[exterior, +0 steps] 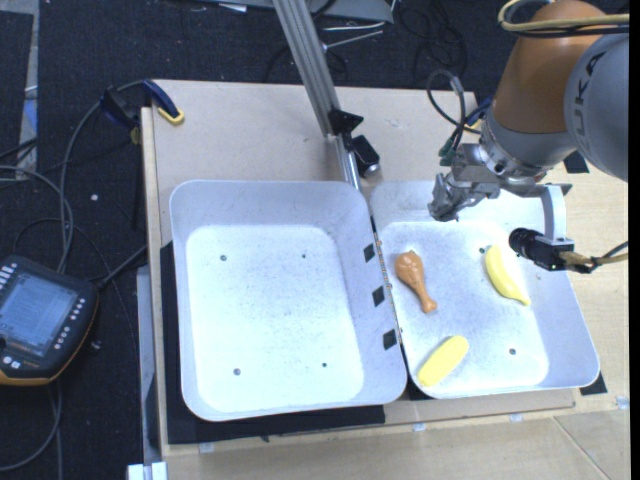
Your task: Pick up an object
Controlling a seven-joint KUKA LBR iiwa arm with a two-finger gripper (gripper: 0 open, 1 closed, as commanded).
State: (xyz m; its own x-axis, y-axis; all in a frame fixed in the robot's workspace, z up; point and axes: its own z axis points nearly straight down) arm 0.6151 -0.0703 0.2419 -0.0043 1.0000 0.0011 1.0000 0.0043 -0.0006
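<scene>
Three objects lie in the right bin [560, 363]. An orange-brown drumstick-shaped toy [416, 278] rests near the bin's left side. A yellow banana [505, 274] is toward the right. A yellow oblong piece [442, 360] sits near the front wall. My gripper [445, 206] hangs over the far left corner of the right bin, above and behind the drumstick toy. Nothing shows between its fingers.
The left bin [190, 268] stands beside the right one, their walls meeting in the middle. A slanted metal rail [315, 68] reaches down to the bins' far junction. A black cable end [530, 246] juts over the right bin near the banana. A handheld pendant [35, 313] lies far left.
</scene>
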